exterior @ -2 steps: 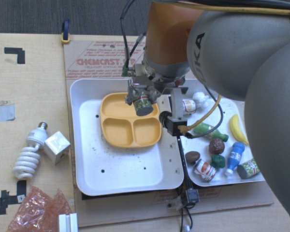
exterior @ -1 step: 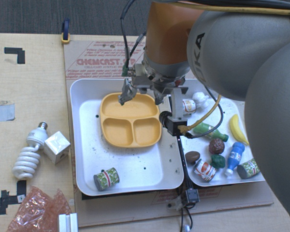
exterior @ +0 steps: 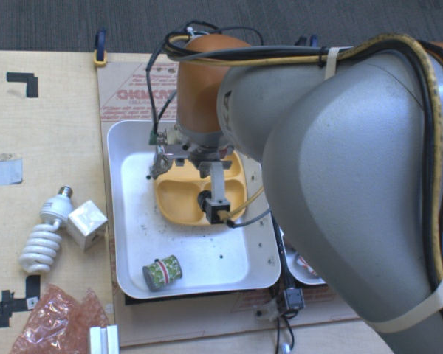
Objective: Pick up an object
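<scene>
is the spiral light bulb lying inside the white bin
No, the spiral light bulb lies outside the white bin, off its left wall, beside a small white cube.

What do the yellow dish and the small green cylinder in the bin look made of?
The yellow dish looks like moulded plastic: uniform colour, soft sheen, rounded compartment walls. The green cylinder is less clear: a green-and-white patterned wrap with a dark end, perhaps printed paper or fabric.

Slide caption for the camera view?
Gripper over a yellow dish in a white bin; a green roll lies apart.
</scene>
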Robot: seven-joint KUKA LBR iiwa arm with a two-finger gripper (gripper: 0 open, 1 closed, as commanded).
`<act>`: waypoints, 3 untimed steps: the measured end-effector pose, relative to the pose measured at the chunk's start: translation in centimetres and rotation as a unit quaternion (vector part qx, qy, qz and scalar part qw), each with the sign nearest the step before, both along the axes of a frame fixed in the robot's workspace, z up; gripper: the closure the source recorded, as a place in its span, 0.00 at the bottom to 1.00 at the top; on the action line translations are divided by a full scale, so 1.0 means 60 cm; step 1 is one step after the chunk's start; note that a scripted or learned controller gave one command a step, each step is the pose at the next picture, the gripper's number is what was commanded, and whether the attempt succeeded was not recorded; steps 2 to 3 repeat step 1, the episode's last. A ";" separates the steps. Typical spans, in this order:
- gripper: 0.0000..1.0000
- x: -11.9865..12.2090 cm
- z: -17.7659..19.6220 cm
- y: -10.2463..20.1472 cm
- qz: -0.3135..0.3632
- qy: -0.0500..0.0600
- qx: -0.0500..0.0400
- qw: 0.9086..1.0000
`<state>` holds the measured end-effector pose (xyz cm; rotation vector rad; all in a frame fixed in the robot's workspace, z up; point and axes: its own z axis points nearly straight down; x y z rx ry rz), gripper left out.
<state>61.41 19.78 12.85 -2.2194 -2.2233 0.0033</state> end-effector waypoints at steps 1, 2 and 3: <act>0.00 -0.072 0.095 -0.061 -0.002 0.000 0.000 1.000; 0.00 -0.072 0.095 -0.061 -0.002 0.000 0.000 1.000; 0.00 -0.072 0.095 -0.061 -0.002 0.000 0.000 1.000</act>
